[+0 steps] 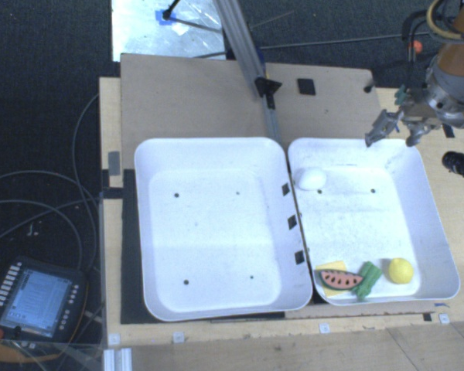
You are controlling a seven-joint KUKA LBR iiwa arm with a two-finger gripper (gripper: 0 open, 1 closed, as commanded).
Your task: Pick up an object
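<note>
1. The claw [393, 132] hangs above the far right corner of the right bin [429, 188], its two fingers spread apart with nothing between them. I judge this to be the approach step: no object is picked yet.
2. The things to pick all lie in the right bin. A white ball [310, 178] sits near the far left corner, just beside the wall shared with the left bin [151, 207]. A watermelon slice [339, 279], a green piece [366, 279] and a lemon [400, 270] lie in a row along the near edge, well apart from the claw.
3. The next move calls for choosing a target, centring the open fingers over it and coming down. The ball looks nearest, though it is round and close to the wall.
4. The arm [452, 60] is cut off at the right edge. The ball blends into the white bin. What the green piece is, I cannot tell. A yellow scrap behind the slice is half hidden.
</note>
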